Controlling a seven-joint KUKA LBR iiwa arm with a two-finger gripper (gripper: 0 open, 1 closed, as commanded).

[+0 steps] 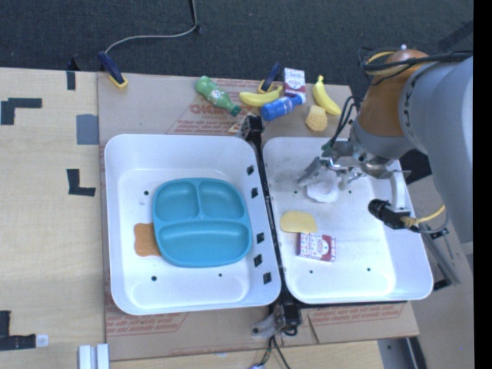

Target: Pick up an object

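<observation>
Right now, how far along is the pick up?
Nothing looks lifted yet. The tool is low in the right bin, at a white object; a grasp can't be confirmed. The yellow piece and red packet lie untouched. Gripping and lifting remain.

A pale wooden bench [46,229] (black tape marks on it) meets dark carpet [231,14] beyond.

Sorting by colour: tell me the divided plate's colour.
Light blue divided plate, clearest in the camera view.
</observation>
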